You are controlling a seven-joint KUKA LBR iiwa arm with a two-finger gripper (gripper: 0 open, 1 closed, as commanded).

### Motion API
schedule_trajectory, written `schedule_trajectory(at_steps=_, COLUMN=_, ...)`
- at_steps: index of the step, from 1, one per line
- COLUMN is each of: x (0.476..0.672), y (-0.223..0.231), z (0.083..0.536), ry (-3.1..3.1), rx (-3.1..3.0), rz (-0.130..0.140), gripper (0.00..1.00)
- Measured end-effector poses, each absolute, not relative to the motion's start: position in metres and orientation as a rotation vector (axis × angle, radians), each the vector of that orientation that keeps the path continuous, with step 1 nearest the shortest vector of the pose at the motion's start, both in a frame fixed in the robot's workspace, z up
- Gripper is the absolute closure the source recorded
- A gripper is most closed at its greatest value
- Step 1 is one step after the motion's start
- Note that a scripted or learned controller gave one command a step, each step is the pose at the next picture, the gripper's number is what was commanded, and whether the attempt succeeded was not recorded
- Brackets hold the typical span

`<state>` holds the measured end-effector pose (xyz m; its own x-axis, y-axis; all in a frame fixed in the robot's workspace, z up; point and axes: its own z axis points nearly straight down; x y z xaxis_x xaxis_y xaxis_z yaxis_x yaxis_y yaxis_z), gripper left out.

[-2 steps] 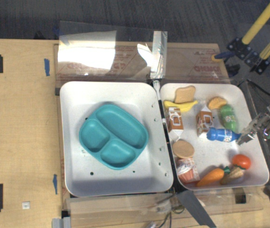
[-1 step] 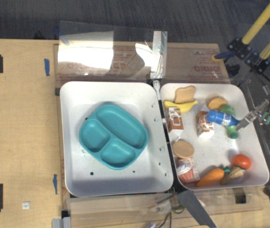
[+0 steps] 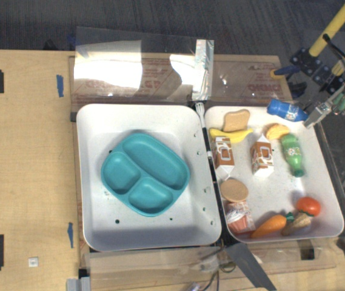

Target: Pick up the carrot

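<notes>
My gripper (image 3: pixel 318 113) hangs at the far right corner of the right bin (image 3: pixel 333 183), just beyond its rim, and whether it is parted or closed I cannot tell from this slanted look down; the metal at its end is small and blurs into the dark clamps and yellow bar behind it. Just beside it, on the bin's far edge, lies a blue packet (image 3: pixel 285 110). The carrot (image 3: pixel 270 225) is well apart from me, at the near edge of the same bin, lying on its side with its thick end toward a tomato (image 3: pixel 308 206); a brownish piece (image 3: pixel 298 222) sits between those two, touching the carrot, and I cannot make out what it is. Between me and the carrot lie a green bottle (image 3: pixel 291 153), an orange-yellow fruit (image 3: pixel 276 131) and a small carton (image 3: pixel 262 155). Farther left are a second carton (image 3: pixel 223 151), a banana (image 3: pixel 233 136) with a slice of bread (image 3: pixel 237 120) on it, and a round tan lid (image 3: pixel 234 191) over a clear wrapped item that I cannot identify. The left bin (image 3: pixel 93 126) holds a teal divided plate (image 3: pixel 145 173).
</notes>
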<state>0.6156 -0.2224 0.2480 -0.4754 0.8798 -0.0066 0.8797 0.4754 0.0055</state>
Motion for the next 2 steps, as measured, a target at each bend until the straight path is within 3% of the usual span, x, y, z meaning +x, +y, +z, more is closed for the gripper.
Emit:
schedule_trajectory(at_steps=1, x=0.613, y=-0.213, z=0.087, ry=2.927, rx=1.13, rz=0.018, gripper=1.0)
schedule_trajectory(at_steps=2, x=0.659, y=-0.212, z=0.174, ry=2.936, rx=1.067, rz=0.003, gripper=1.0)
